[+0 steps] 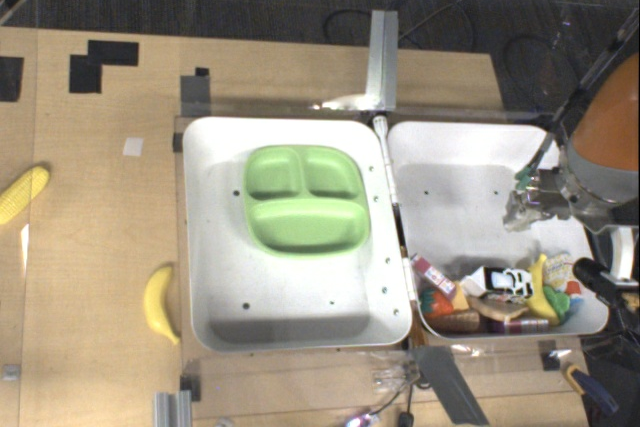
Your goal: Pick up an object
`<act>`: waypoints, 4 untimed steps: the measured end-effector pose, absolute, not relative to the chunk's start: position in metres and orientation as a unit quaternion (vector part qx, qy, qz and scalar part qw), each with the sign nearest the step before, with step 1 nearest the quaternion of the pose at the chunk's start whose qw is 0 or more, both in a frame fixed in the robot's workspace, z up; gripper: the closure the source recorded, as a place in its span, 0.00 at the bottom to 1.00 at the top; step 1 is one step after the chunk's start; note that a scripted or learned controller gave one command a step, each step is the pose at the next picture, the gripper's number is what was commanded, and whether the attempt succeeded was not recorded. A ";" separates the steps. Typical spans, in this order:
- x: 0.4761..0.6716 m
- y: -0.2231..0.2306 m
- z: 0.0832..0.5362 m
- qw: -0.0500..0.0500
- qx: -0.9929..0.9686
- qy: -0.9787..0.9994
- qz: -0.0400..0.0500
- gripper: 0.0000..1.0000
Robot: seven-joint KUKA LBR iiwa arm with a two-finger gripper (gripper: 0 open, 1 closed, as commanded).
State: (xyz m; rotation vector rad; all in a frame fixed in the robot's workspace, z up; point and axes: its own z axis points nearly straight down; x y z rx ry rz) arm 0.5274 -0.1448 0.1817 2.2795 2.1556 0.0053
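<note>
We note the desk point(90, 315), pale wood-grain and flat, carrying two shallow white bins side by side. The left bin point(215, 300) is smooth moulded plastic with rounded corners; in it lies a green tray point(303, 198), matte, rounded, split into three compartments. The right bin point(450, 175) has a bare upper floor, and its near edge is crowded with a heap point(500, 300) of small objects: a black-and-white packet, a yellow banana shape, brown and red pieces, too jumbled for us to sort further. The arm point(610, 135), grey with an orange band, reaches over the right bin's far-right side. Its pincer point(527, 200) is metallic and hangs above the bin floor, apart from the heap; we cannot tell how far it is open, and we see nothing in it. On the desk left of the bins lie a yellow banana point(160, 303), smooth and curved, and a corn cob point(22, 195), knobbly, at the edge.
</note>
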 end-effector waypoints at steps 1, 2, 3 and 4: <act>0.527 -0.145 0.181 0.002 0.726 0.687 0.002 0.00; 0.520 -0.129 0.090 0.006 0.661 0.750 0.004 0.00; 0.523 -0.127 0.102 0.008 0.660 0.751 0.007 1.00; 0.523 -0.127 0.102 0.008 0.660 0.751 0.007 0.00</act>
